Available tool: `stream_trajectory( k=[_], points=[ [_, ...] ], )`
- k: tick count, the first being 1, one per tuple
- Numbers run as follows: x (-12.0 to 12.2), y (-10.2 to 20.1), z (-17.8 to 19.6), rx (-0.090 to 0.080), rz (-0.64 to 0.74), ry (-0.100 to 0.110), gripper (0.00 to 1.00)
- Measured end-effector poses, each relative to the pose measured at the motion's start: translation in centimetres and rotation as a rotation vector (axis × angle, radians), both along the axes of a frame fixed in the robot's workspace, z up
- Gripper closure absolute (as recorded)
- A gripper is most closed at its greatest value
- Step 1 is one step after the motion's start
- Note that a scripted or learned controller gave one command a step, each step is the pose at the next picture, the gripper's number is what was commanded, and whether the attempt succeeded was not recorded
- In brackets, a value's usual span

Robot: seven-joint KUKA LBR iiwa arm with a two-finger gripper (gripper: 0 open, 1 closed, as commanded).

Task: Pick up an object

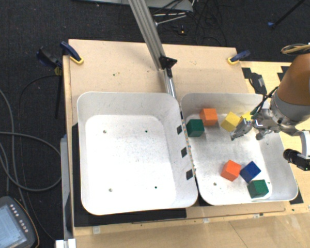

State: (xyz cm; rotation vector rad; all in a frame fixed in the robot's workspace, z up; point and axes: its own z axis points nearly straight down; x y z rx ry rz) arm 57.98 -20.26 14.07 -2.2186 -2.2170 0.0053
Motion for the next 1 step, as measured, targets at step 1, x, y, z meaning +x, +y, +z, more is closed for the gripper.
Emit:
stream_trajectory(
  k=[1],
  points=[
    [-0.04,0.06,-4.82,-0.002,0.000,-0.004,0.00]
  ],
)
